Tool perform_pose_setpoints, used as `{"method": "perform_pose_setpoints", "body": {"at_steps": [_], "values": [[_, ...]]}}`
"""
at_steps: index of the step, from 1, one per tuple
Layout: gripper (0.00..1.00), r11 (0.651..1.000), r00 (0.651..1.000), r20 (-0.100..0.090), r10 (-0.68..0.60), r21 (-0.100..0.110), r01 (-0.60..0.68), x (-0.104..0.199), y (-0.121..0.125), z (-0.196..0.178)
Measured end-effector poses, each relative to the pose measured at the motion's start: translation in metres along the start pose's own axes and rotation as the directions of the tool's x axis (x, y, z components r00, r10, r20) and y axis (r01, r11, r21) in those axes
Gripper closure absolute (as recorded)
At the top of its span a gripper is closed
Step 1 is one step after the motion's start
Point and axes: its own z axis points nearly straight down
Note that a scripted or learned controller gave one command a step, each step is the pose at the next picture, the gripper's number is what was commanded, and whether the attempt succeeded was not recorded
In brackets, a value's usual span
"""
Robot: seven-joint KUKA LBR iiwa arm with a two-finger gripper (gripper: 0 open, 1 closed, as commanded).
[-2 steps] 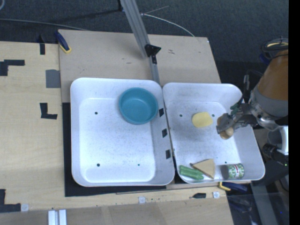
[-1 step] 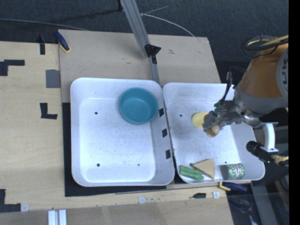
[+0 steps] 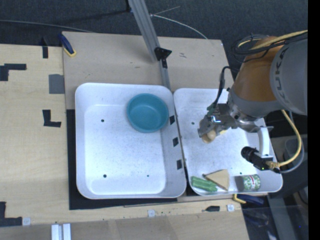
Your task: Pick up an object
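- Left bin: a blue bowl sits upright near its far right corner, just beside the divide between the bins.
- Right bin: the gripper hangs over the middle, a small tan object at its fingertips. Whether the jaws are clamped on it or merely above it cannot be told from this angle.
- Near edge of the right bin, in a row: a green vegetable-like piece at the near left corner, a tan wedge touching it, then a small can lying on its side by the near right corner.
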Motion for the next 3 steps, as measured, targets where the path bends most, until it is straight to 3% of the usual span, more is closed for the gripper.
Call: {"method": "perform_pose_setpoints", "body": {"at_steps": [3], "values": [[1.0,1.0,1.0,-0.001,-0.002,0.0,0.002,0.155,0.041,0.011]]}}
